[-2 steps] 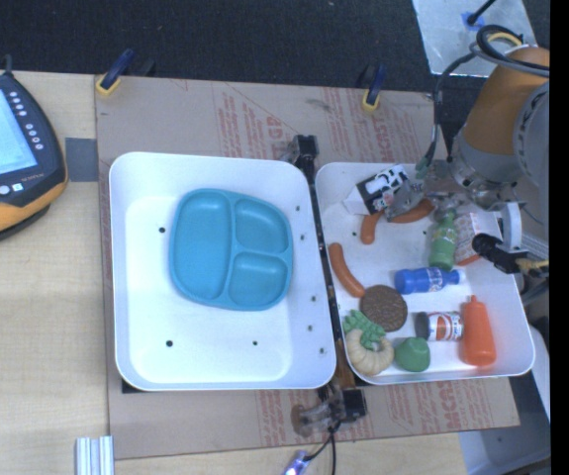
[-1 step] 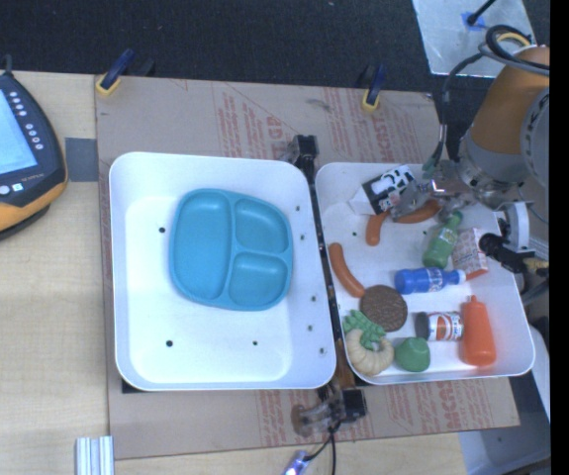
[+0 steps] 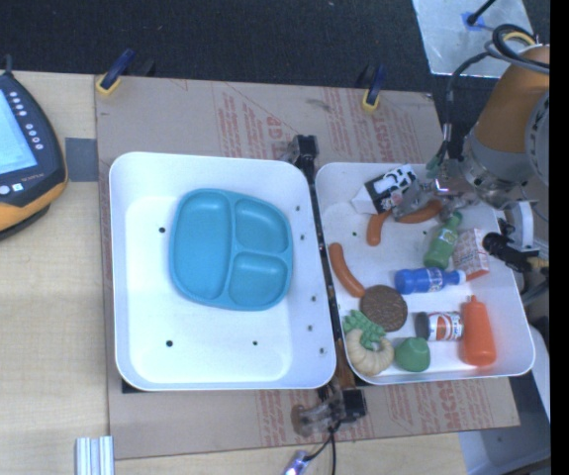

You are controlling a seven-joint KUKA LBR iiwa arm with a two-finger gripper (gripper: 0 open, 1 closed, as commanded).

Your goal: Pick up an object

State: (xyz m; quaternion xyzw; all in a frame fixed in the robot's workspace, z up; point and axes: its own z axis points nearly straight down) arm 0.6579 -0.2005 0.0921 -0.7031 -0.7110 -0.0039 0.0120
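My gripper [image 3: 425, 198] hangs low over the back of the right bin [image 3: 521, 364], on the grey arm with its orange band [image 3: 512, 97] coming in from the right. It sits just right of a black-and-white patterned item [image 3: 391, 182] and above a curved orange piece [image 3: 418, 216]. A small orange sausage [image 3: 374, 229] lies just left of it. Closer to the front are a green bottle [image 3: 442, 246], a blue bottle [image 3: 426, 281], a brown sausage [image 3: 345, 268], a brown round cookie [image 3: 384, 307] and an orange bottle [image 3: 477, 332].
The left bin [image 3: 136, 344] holds a blue divided plate [image 3: 231, 248]. A tablet-like pendant [image 3: 2, 156] lies at the far left of the bench. A small can [image 3: 444, 326], a green lump [image 3: 413, 354] and a cream toy [image 3: 367, 348] crowd the right bin's front.
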